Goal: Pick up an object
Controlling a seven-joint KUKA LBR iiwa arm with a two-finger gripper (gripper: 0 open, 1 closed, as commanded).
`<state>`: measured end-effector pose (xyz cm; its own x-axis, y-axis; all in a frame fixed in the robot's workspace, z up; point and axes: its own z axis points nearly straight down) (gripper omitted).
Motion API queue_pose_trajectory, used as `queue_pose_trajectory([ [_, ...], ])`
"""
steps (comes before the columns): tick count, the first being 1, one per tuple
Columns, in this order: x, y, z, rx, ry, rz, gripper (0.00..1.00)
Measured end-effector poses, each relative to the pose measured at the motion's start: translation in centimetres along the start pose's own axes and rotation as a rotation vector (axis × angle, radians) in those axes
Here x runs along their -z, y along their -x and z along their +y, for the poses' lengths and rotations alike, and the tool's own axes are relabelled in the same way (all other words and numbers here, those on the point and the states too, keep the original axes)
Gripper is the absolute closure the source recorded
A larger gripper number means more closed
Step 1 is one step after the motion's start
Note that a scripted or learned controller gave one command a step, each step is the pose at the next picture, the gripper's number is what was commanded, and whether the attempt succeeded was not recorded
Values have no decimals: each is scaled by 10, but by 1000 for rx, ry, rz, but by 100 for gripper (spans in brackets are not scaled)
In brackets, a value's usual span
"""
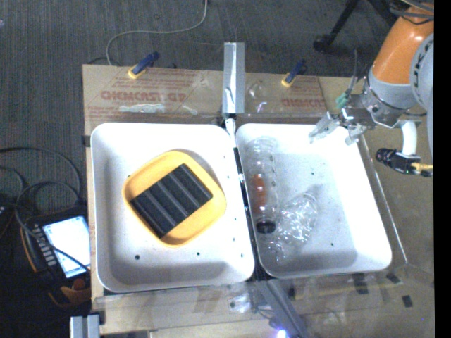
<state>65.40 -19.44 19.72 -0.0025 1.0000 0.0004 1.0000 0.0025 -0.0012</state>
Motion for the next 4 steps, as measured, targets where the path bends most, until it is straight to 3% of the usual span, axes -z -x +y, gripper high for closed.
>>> queue_pose_trajectory([
  [1,-52,-11,-67,184,0,-1,0],
  [2,-33,-42,-137,156,0,-1,0],
  [3,-104,-82,-118,260,14,-14,0],
  [4,-91,-79,-115,257,21,-17,100],
])
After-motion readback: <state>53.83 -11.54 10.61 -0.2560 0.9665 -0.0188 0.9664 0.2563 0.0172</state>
